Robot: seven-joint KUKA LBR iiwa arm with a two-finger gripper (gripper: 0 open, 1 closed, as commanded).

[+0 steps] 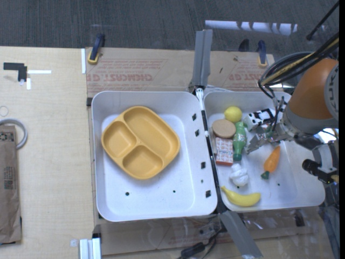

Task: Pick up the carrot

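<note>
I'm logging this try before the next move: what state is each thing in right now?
carrot: lying loose in the right bin, ungripped
pincer: just left of the carrot
banana: lying flat
green bottle: lying on its side
yellow tray: upright, compartments bare

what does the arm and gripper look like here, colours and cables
The arm is grey with a broad orange band above the wrist. Black and yellowish cables loop over it from the upper right. The gripper is a small grey metal piece with thin fingers; finer detail is too small to tell.
</note>
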